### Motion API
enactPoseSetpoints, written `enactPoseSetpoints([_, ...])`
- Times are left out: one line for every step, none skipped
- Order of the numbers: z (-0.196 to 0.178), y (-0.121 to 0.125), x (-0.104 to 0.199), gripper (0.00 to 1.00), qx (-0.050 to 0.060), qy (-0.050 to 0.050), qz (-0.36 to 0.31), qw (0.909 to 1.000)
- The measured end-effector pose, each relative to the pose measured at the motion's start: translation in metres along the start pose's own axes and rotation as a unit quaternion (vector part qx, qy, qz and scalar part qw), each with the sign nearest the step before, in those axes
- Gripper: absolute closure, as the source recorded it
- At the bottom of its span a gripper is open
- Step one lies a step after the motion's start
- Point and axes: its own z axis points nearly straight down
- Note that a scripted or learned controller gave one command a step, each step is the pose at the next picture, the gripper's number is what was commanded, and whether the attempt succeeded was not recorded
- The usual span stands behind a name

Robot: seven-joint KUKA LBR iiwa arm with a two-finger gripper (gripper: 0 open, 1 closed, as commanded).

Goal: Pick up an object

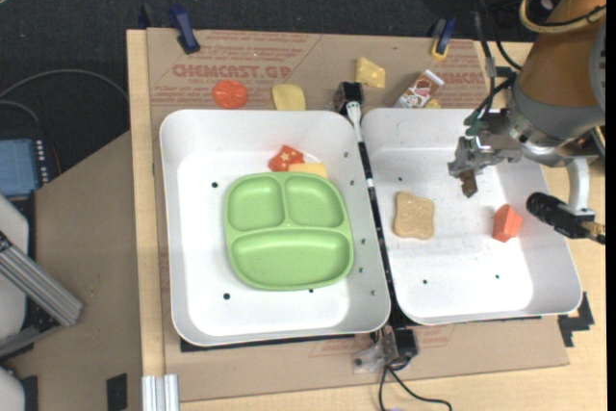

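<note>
Arm (563,63) cut off at right edge; we see wrist section alone. Gripper (469,180) small and dark, we cannot tell finger spacing. Red piece (285,158) and pale yellow piece (310,170) partly hidden behind green tray (287,231) rim. Packet (418,92) print too small to read. Blue device (16,166) cropped at left edge.

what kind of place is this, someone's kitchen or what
Probably a robot lab or test bench, not a kitchen. The robot arm reaches over two white bins clipped onto a cardboard sheet, the food pieces like the slice of bread look like toys, and loose cables trail off the bench.
</note>
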Motion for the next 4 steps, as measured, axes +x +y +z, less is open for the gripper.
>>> enactPoseSetpoints([-0.017, -0.019, 0.069, 1.00, 0.004, 0.003, 0.000, 1.0000])
enactPoseSetpoints([-0.032, -0.029, 0.075, 1.00, 0.003, 0.002, 0.003, 1.0000])
enactPoseSetpoints([-0.019, -0.016, 0.031, 1.00, 0.002, 0.000, 0.005, 1.0000])
enactPoseSetpoints([-0.032, -0.037, 0.114, 1.00, 0.005, 0.003, -0.001, 1.0000])
